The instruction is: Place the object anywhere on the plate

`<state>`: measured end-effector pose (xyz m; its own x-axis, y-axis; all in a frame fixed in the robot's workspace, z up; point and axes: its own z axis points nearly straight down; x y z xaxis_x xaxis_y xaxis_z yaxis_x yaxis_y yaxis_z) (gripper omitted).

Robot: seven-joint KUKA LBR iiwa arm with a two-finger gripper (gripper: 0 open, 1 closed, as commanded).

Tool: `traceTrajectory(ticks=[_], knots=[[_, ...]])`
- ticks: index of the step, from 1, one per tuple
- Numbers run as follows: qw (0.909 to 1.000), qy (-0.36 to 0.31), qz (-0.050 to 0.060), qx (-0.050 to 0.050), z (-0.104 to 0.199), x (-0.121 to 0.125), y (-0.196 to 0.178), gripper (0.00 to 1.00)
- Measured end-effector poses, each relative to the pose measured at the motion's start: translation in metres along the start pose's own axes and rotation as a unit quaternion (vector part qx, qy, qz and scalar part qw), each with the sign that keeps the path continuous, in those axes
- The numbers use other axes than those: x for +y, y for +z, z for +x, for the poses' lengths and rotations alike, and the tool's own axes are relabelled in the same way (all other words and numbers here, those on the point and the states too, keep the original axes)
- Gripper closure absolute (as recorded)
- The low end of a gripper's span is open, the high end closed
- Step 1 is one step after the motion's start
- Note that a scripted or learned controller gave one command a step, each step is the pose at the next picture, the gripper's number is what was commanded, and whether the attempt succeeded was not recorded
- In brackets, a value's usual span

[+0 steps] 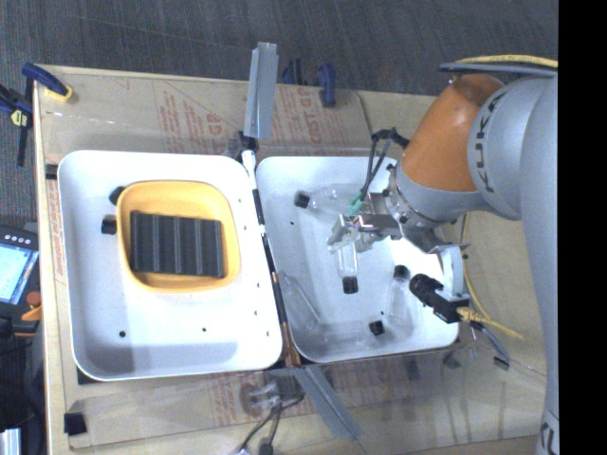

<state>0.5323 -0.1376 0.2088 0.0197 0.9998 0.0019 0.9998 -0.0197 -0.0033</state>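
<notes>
Plate [180, 197] yellow, in left bin [81, 339], bears only dark ridged insert; gripper [349, 254] over right bin [313, 339] middle, fingers spread, pinching nothing; pickup and placement both left

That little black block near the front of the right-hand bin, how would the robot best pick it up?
Probably from straight above, closing on two opposite sides of the small black block. It looks low and compact, lies flat on the right bin floor, and has open floor around it.

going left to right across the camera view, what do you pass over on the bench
Left white bin → yellow plate with dark grille inside it → divider between the bins → right white bin → gripper over the right bin → orange band of the arm.
</notes>
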Motion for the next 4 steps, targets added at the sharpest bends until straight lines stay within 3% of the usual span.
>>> traceTrajectory(ticks=[1, 2, 3, 4], knots=[[0.9981, -0.061, 0.000, -0.001, 0.067, 0.025, -0.024, 1.00], [0.9938, -0.111, 0.000, -0.001, 0.112, 0.063, -0.014, 1.00], [0.9667, -0.256, 0.001, -0.001, 0.116, 0.075, 0.018, 1.00], [0.9667, -0.256, 0.001, -0.001, 0.116, 0.075, 0.018, 0.00]])
